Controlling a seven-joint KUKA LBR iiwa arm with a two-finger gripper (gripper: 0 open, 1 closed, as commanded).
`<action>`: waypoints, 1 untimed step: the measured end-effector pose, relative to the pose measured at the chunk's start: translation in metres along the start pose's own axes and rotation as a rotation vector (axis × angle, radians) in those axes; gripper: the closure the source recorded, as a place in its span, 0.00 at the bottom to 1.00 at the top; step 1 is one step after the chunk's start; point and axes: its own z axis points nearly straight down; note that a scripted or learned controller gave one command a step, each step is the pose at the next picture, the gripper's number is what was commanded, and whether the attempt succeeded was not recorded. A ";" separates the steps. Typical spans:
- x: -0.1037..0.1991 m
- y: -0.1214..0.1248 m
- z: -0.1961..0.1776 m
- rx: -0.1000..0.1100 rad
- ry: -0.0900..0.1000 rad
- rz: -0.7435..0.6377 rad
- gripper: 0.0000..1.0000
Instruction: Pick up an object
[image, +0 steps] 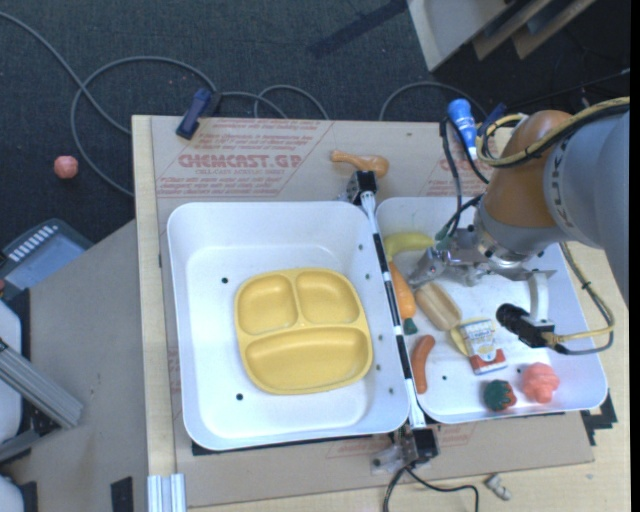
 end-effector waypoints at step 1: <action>0.010 0.061 0.002 0.021 0.000 -0.003 0.00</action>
